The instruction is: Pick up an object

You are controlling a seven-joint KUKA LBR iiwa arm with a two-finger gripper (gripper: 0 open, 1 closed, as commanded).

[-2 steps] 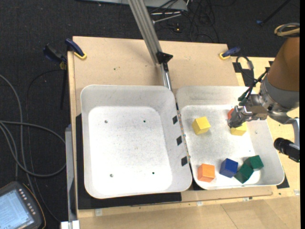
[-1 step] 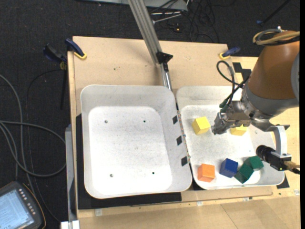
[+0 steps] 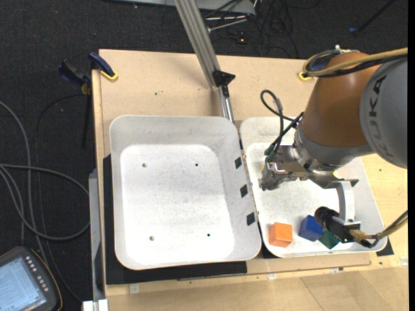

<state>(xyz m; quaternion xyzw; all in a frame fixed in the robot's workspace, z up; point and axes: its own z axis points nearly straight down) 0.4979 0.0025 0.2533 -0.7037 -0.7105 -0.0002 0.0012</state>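
Sitting in the right bin (image 3: 363,173), near its front edge: orange block (image 3: 281,233), blue block (image 3: 310,228), green piece (image 3: 329,240). Left bin (image 3: 123,173) adjoins it on the counter (image 3: 162,76). Claw (image 3: 271,177) hangs above the right bin's floor, apart from the blocks; grip state cannot be told.

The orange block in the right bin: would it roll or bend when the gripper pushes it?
The orange block looks boxy with flat faces, so it probably slides, not rolls. It seems rigid and likely light. The blue block lies close beside it, so a push may move both.

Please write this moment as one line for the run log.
arm: above right bin | gripper: near bin's left wall, nothing seen held | orange block, blue block: on bin floor
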